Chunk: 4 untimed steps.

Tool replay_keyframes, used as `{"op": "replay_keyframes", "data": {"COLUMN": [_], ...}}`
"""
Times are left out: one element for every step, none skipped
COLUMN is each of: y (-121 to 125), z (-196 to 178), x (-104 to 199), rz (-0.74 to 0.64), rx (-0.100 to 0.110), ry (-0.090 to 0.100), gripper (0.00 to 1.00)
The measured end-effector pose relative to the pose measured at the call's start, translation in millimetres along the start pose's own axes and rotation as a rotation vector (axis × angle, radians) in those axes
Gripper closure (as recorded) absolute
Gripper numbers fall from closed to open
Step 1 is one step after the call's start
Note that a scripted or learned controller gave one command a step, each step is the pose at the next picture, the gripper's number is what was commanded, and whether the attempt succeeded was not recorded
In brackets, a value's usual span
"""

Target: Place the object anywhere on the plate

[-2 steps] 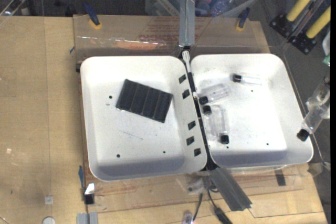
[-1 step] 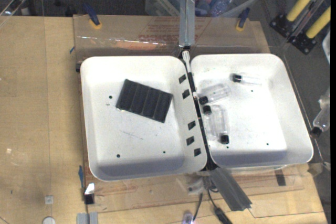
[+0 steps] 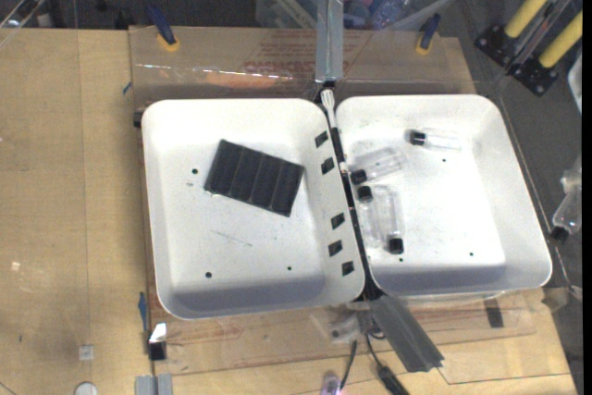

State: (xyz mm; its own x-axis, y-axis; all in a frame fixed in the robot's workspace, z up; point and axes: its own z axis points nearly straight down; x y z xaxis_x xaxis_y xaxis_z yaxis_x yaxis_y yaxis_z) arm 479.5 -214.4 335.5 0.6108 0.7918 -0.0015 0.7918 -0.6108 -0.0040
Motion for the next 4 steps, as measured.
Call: {"op": "replay_keyframes", "data": {"y": [2, 0, 2, 1], "z": [11, 1, 1, 20], "x": [-1, 0, -2, 0], "rz": [-0.127, 0.117, 0.024, -0.009], "rx": [0.001, -0.004, 0.000, 0.000], "ry": [0.000, 0.000, 0.000, 0.001], "gripper": [1.00, 1.00, 1.00, 1.00]}}
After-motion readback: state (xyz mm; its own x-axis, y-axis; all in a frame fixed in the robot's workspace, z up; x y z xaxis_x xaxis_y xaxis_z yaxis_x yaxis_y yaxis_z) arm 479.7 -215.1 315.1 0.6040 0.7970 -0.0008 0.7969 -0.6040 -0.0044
